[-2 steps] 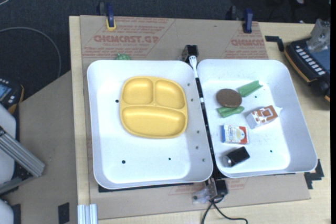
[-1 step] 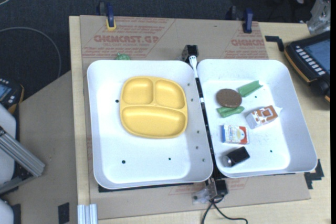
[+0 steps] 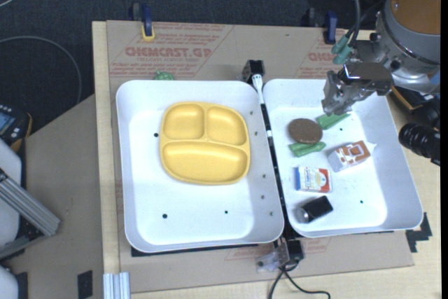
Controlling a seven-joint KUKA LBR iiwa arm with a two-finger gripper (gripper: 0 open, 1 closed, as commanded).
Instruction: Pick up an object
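Reaching in from the right of the camera view, the gripper (image 3: 337,106) hangs low over the far part of the right bin (image 3: 399,210), just above a green strip (image 3: 334,121) that lies beside a brown round disc (image 3: 305,130), and whether its fingers are apart or together cannot be told. In that bin also lie a green pod-shaped piece (image 3: 307,148), a small white-and-orange carton (image 3: 349,155), a blue-and-white packet (image 3: 312,179) and a black block (image 3: 314,209), while the left bin (image 3: 133,178) holds a yellow divided plate (image 3: 205,143); both bins rest on the bench (image 3: 112,59).
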